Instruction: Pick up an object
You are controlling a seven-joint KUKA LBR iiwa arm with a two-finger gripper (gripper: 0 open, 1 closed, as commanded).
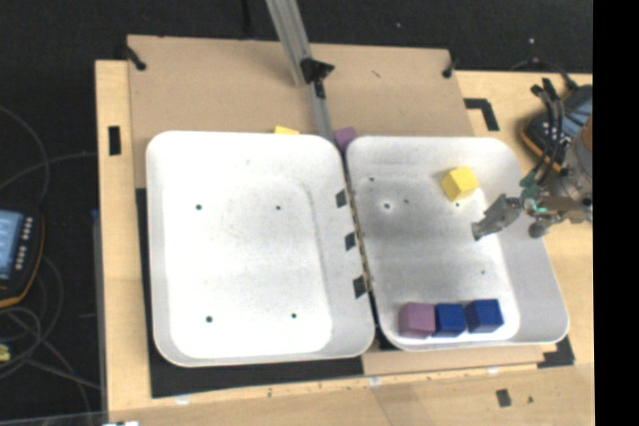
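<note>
While the yellow block [460, 182] is sitting alone near the far side of the right bin [419, 259], the gripper [496, 217] is hovering just beside it, grip state unreadable, likely because that lone block is easiest to reach.

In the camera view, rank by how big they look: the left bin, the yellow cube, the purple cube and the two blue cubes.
1. Left bin, by far the largest.
2. Yellow cube, purple cube and the two blue cubes: all look about alike, too close to rank.
</note>
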